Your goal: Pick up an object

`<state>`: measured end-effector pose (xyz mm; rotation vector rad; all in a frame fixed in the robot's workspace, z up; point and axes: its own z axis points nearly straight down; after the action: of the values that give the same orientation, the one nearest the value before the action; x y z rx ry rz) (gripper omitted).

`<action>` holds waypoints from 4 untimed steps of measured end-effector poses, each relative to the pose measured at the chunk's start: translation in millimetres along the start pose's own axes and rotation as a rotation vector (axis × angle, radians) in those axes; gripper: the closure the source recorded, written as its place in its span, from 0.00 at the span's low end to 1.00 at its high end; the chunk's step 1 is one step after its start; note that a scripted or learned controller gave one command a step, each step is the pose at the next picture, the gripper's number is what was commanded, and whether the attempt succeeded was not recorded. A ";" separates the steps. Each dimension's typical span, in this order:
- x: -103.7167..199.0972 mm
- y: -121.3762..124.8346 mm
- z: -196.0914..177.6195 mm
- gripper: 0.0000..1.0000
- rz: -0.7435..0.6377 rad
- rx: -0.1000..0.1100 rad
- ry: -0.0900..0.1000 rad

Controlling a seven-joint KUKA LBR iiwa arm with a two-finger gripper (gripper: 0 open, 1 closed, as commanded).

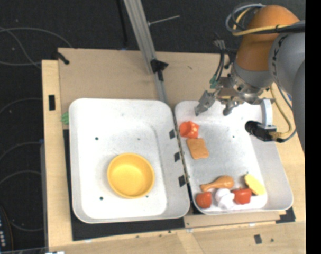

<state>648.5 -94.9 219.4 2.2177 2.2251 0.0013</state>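
My gripper (217,106) hangs over the back edge of the right bin (229,142), its two grey fingers spread apart with nothing between them. Below and left of it, against the bin's left wall, sits a red pepper-like piece (189,129) with an orange-brown slab (198,148) just in front of it. Along the bin's front edge lie a tan drumstick shape (218,183), a red round piece (203,199), a white lump (223,198), a red chunk (242,196) and a yellow piece (254,184).
The left bin (97,126) holds a yellow bowl (130,174). A metal pole (144,36) slants up from between the bins. A black fitting with cables (260,130) hangs off the arm over the right bin's right side.
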 end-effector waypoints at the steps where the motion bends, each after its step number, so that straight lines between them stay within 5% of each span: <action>1: 0.0 0.0 0.0 0.00 0.000 0.000 0.000; 3: -12.4 5.1 99.7 0.00 0.006 0.005 -0.003; 4: -14.3 5.0 119.1 0.00 0.007 0.002 -0.004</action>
<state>653.6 -109.1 100.3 2.2251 2.2162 -0.0055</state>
